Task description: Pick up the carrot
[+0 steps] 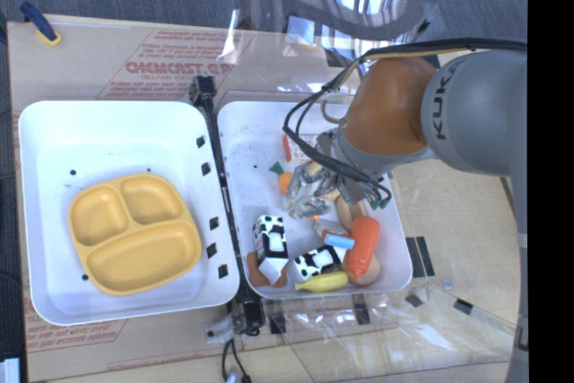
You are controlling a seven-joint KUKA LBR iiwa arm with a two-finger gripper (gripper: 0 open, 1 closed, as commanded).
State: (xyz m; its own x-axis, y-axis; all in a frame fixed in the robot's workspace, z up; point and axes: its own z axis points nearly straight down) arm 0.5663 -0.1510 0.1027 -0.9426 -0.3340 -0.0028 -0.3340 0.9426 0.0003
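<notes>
The hand (311,193) hangs low inside the right bin (235,193), its metal parts a blur of grey beneath the orange-banded wrist (386,108); whether it is released or clenched cannot be told, and nothing can be made out between its tips. Just beside it, toward the bin's near right corner, lies the carrot (361,245), orange and slanted, its upper end close to the hand but apart from it. A small blue piece (338,239) rests against the carrot's left side. Two black-and-white cow toys (270,237) sit further left, with a yellow banana (323,282) along the bin's near wall. Small orange bits (286,180) lie left of the hand, hard to identify. The left bin (36,193) holds a yellow divided plate (134,233).
</notes>
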